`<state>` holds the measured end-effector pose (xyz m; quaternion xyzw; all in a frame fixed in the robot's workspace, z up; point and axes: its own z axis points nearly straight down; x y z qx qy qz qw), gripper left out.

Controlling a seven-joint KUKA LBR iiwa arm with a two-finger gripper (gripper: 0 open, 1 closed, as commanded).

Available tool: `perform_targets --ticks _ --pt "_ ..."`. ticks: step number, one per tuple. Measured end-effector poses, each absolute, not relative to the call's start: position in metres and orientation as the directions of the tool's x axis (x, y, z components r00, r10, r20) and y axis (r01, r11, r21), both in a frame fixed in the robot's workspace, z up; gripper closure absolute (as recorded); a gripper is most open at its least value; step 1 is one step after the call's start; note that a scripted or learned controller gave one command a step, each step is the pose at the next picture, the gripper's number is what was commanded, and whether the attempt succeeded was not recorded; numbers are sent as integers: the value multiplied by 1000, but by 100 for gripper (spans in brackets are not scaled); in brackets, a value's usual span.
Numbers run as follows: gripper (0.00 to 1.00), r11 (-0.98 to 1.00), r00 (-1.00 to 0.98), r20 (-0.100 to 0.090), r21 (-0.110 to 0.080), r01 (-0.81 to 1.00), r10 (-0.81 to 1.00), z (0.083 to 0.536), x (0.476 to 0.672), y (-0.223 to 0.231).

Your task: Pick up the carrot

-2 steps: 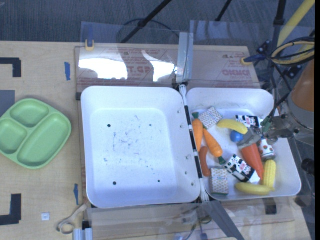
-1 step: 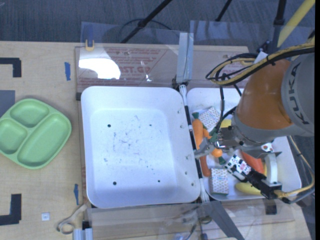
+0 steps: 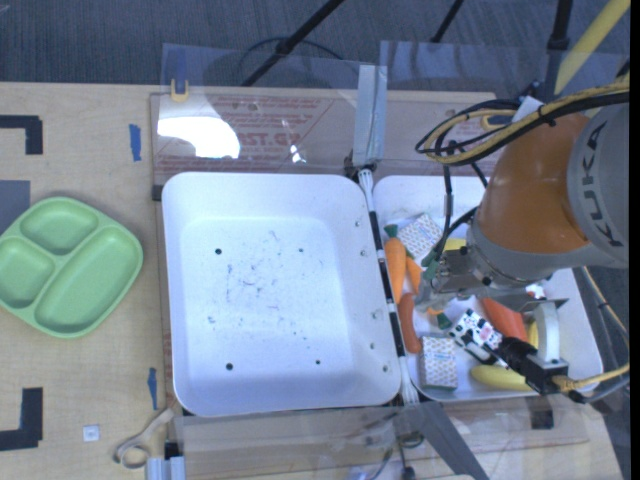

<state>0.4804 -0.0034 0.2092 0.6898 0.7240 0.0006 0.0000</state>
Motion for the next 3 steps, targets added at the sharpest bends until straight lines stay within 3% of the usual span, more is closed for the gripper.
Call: perform_targets --ticks 1,2,3 --pt "100 121 -121 -1 2 993 993 290 571 5" --pt "0 121 -121 -1 1 993 993 289 571 5" --pt "0 96 -96 1 -2 995 995 184 533 -21"
